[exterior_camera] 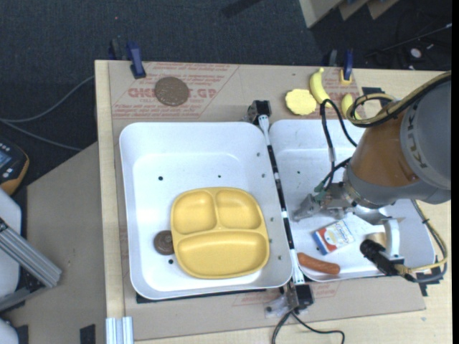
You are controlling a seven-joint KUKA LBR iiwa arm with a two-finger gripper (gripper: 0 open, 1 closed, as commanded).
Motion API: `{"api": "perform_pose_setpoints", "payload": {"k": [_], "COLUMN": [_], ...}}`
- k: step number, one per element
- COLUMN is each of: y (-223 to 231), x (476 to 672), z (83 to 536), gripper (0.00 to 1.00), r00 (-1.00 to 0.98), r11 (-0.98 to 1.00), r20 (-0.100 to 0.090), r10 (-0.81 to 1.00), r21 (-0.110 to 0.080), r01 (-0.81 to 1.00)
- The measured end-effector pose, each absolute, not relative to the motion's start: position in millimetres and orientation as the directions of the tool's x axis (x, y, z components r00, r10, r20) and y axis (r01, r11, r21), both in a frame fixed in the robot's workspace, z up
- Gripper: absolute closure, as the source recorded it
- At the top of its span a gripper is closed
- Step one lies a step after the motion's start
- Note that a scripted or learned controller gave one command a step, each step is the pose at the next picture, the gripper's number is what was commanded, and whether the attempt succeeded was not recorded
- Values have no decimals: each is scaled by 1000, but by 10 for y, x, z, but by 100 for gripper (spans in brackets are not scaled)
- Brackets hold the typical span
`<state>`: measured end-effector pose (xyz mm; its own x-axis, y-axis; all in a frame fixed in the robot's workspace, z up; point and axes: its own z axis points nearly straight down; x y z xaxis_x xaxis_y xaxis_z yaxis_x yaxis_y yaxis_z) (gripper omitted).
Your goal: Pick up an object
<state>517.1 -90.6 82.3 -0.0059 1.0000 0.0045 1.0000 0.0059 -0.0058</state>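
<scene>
Dark carpet surrounds a wooden bench [107, 213] with two white bins side by side.

Left bin [143, 149]: yellow tray [217, 231] with three compartments, lying flat at centre-front; brown disc [164, 243] touching its left edge, partly tucked under.

Behind the bins, on bare bench: a brown coin-like disc [171, 90], a yellow lump [301, 102], a banana [318, 83].

Right bin [301, 138]: sausage [318, 264] at the front wall; small packet [334, 236] just behind it. Arm [391, 156] reaches in from the right; gripper [315, 203] sits low near the dividing wall, just left of the packet. Cannot tell how the tool is set, and nothing is visibly held.

Risks, as judged: the gripper is close to the bin wall, so a descent may strike the wall or close on air. The packet looks flat and could slide away; the sausage may roll against the wall.
</scene>
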Motion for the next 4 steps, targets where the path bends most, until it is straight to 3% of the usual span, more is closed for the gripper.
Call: {"api": "perform_pose_setpoints", "payload": {"k": [1, 2, 3, 4], "y": [-1162, -910, -989, -991], "x": [4765, 4793, 4785, 4794], "z": [841, 928, 839, 951], "gripper": [0, 0, 0, 100], "r00": [5, -2, 1, 2], "r11": [-5, 2, -1, -2], "r20": [1, 1, 1, -1], "r10": [1000, 1000, 1000, 1000], "r21": [-6, 0, -3, 2], "r01": [1000, 1000, 1000, 1000]}}
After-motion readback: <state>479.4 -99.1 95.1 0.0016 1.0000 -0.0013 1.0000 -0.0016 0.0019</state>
